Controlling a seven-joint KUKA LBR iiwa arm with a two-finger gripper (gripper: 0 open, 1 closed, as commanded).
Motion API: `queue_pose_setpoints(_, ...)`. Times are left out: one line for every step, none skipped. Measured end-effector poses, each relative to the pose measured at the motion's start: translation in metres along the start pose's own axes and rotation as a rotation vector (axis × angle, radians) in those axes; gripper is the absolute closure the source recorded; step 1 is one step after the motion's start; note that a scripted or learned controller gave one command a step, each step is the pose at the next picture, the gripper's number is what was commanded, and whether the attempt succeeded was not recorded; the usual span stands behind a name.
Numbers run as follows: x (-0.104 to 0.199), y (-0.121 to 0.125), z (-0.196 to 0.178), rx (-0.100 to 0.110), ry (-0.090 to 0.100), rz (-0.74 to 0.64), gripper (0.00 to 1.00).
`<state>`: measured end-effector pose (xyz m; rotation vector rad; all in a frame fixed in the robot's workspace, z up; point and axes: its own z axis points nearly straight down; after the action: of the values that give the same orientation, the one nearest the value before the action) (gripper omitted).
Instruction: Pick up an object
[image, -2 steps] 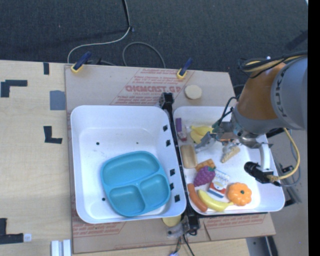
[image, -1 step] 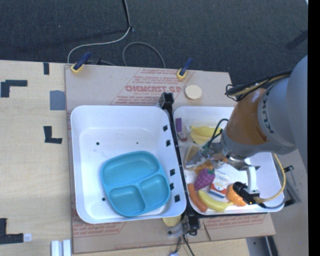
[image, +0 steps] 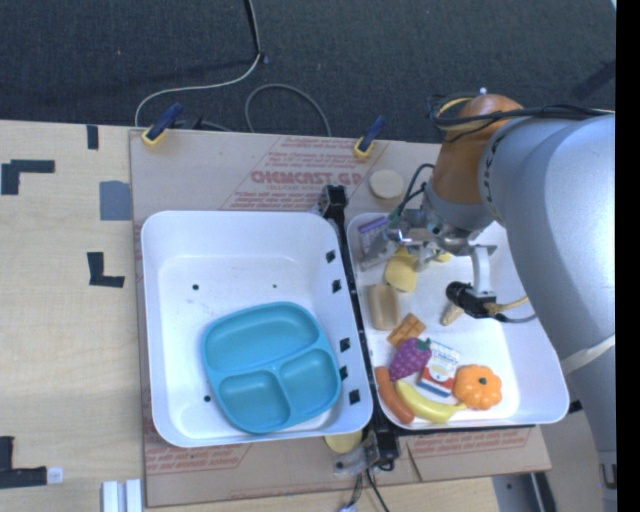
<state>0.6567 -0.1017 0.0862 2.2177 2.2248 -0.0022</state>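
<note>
My gripper (image: 398, 248) hangs low over the back left part of the right bin (image: 535, 350). Directly below its tip lies a pale yellow toy fruit (image: 402, 273), touching or almost touching it. A tan block (image: 383, 306) and an orange cracker-like piece (image: 406, 328) lie just in front of that fruit. Nearer the bin's front sit purple grapes (image: 409, 356), a small white box (image: 438, 366), an orange pumpkin (image: 477, 386), a banana (image: 432, 406) and a red-orange sausage shape (image: 392, 394).
The left bin (image: 170, 260) holds a blue divided plate (image: 272, 366). A black divider (image: 345, 300) runs between the bins. A round tan disc (image: 385, 184) rests on the cardboard behind the right bin. The grey arm (image: 555, 230) covers the right side.
</note>
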Motion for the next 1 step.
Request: queue_pose_setpoints(-0.0075, -0.0986, -0.0009, -0.005, 0.0, 0.005, 0.0)
